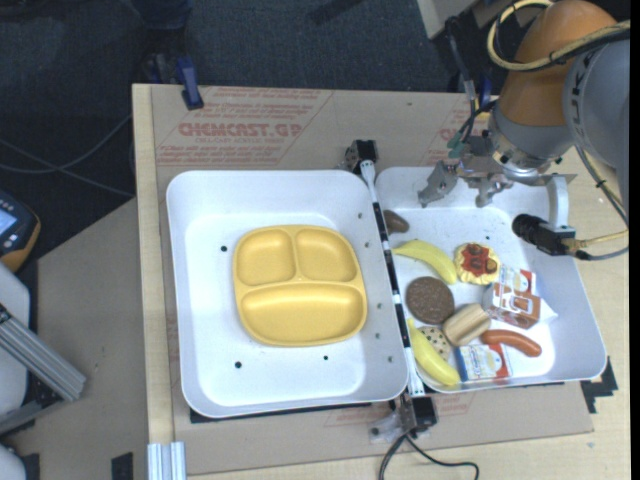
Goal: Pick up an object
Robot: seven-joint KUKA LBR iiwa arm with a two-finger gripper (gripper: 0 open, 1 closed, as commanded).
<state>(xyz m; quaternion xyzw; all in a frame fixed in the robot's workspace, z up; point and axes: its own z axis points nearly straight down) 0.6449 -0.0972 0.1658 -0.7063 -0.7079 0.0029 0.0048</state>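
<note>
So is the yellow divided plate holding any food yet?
No, it is empty. The yellow divided plate lies in the left bin with all three compartments bare; the toy food sits in the right bin.

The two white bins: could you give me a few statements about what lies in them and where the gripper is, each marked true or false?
1. The yellow divided plate lies in the left bin. True.
2. The gripper holds a banana. False: it hangs over the right bin's far end with nothing between its fingers.
3. A sausage lies in the right bin. True.
4. The brown round patty sits on the yellow divided plate. False: it lies in the right bin, beside a banana.
</note>
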